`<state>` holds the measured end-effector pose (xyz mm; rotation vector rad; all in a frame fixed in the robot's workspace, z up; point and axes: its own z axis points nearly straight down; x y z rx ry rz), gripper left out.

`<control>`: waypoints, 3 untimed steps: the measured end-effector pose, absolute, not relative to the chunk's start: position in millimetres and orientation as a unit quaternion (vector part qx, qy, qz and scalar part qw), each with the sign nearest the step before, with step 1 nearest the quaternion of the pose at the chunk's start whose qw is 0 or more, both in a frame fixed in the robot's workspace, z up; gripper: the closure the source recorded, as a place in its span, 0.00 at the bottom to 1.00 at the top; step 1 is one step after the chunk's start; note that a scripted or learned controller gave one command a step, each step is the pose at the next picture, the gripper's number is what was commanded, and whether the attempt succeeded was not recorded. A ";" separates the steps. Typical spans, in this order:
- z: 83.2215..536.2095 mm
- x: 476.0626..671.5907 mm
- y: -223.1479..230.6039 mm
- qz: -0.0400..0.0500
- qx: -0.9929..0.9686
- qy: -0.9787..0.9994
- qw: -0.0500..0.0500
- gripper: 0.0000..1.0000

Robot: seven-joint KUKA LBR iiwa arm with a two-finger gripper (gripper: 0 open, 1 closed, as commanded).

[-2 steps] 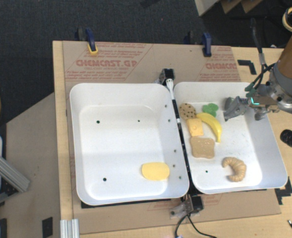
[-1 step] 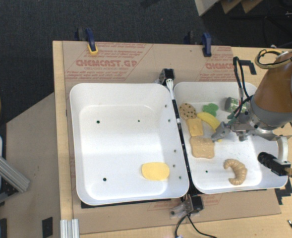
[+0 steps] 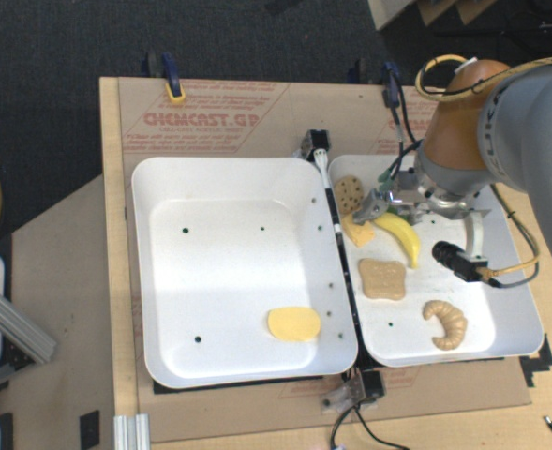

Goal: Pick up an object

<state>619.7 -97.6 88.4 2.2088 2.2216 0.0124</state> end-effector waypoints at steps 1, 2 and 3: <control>88.2 670.2 -101.0 0.002 0.706 0.708 0.005 0.00; 87.2 625.7 -144.2 0.001 0.708 0.706 -0.001 0.00; 86.7 556.1 -175.3 0.000 0.709 0.705 0.001 0.00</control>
